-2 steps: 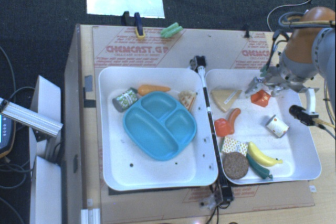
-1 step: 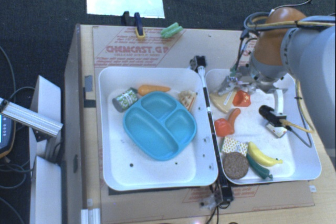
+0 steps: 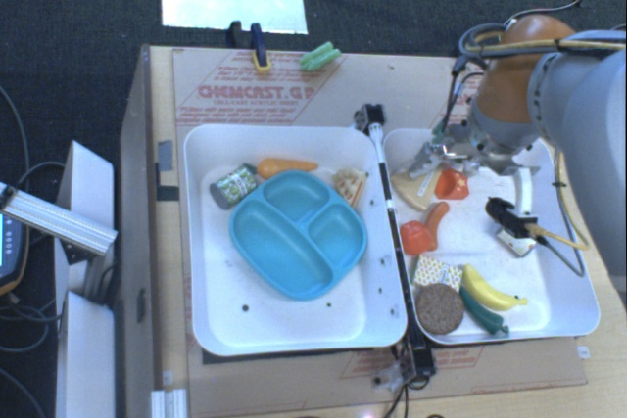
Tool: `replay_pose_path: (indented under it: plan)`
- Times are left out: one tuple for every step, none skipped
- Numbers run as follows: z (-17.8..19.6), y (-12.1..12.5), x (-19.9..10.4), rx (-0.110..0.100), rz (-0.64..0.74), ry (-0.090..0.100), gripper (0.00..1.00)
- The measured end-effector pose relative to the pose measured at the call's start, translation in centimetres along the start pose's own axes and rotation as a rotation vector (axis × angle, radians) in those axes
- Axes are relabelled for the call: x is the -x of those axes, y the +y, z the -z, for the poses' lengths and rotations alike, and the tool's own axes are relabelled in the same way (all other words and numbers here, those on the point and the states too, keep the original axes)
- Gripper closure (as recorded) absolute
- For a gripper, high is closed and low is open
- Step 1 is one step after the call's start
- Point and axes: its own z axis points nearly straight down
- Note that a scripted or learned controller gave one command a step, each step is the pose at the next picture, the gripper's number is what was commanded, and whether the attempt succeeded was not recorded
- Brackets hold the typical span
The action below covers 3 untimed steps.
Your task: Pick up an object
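Two white bins (image 3: 211, 328) share our bench — we can't tell the gripper's (image 3: 446, 157) state, and (we judge) crowded toys around the orange piece (image 3: 451, 183) risk a slip.

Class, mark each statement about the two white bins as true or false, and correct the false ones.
1. The blue three-compartment plastic tray lies in the left white bin. True.
2. The yellow toy banana lies in the left bin. False: it lies in the right white bin.
3. The orange toy carrot lies beside the tray's far edge. True.
4. The round brown cookie-like disc sits at the right bin's far edge. False: it sits in the near left corner.
5. The grey arm's gripper is above the right bin. True.
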Motion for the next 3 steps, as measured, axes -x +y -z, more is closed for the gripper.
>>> replay_pose_path:
  plan:
    - [1.3,0.2,0.3,0.007,0.001,-0.006,1.0]
    - [1.3,0.2,0.3,0.006,0.001,-0.006,0.0]
    - [-0.2,-0.3,-0.2,-0.008,-0.004,-0.003,0.0]
